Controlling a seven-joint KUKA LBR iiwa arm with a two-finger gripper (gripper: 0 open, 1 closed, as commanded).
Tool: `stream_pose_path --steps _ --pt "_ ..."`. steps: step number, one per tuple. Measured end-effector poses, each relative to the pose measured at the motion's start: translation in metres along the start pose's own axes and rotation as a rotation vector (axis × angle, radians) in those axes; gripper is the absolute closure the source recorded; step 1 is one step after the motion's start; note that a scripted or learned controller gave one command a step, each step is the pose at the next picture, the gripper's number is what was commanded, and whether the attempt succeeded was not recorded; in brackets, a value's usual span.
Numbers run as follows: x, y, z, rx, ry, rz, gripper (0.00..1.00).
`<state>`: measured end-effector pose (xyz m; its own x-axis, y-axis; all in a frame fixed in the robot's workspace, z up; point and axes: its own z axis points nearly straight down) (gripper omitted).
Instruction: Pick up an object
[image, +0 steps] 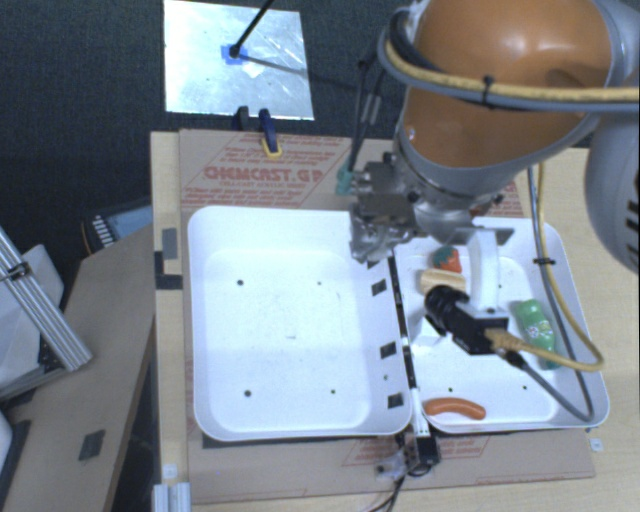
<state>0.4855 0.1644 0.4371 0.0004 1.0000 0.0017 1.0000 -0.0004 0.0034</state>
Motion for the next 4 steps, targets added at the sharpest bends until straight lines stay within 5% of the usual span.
stream_pose_path --steps 1,2,3,4 --pt "0.022 0.002 -0.085 -0.008 0.003 -0.006 1.0" --pt "0.021 0.002 -0.092 -0.002 0.001 -0.008 1.0" --pt "0.073 0.001 -0.074 0.003 -0.001 -0.009 1.0" --pt "0.07 0.027 -0.099 -0.002 0.0 -0.001 1.0"
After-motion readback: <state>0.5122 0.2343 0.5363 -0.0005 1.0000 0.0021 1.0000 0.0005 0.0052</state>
